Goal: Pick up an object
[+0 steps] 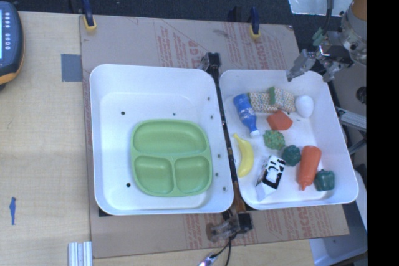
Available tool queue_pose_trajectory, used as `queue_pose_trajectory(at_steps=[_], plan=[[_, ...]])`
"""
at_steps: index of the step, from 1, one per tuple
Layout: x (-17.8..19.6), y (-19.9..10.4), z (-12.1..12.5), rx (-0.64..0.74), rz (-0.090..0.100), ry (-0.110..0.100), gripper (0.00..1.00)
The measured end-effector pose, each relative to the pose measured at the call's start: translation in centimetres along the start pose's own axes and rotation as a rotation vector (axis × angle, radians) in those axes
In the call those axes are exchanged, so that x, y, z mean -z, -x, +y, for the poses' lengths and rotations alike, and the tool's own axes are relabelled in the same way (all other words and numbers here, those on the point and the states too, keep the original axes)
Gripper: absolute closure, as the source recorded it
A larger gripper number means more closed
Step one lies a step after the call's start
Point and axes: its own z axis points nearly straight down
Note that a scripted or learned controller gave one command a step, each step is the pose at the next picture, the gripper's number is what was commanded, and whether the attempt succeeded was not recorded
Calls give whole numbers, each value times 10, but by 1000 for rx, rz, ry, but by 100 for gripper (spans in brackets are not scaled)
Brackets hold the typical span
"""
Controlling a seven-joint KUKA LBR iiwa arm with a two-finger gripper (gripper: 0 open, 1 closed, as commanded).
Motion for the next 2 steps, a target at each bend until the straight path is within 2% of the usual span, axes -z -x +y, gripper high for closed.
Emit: queue_pose_trajectory(at_steps=[1,2], plan=[[-168,-30,-60,1,5,-19,0],[-193,-4,29,-5,8,-30,0]])
